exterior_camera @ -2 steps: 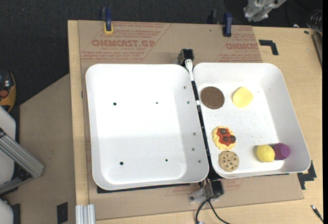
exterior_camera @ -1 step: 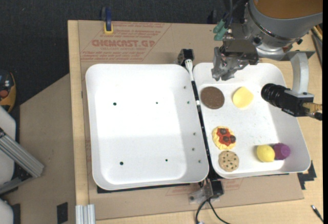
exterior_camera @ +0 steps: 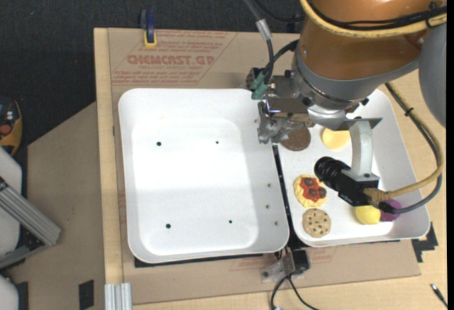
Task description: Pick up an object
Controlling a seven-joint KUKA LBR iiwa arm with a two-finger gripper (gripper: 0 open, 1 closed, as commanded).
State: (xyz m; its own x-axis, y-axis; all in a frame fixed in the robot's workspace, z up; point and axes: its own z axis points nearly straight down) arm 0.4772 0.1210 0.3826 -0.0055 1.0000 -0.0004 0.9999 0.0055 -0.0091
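Nothing is being seen lifted: the gripper, its grip state not discernible, is being held close by the flat brown round disc in the right white bin.

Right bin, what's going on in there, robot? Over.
Tool low at left edge of right bin. Brown disc right beside it, no grasp seen. Pizza toy and cookie nearer front, clear of tool.
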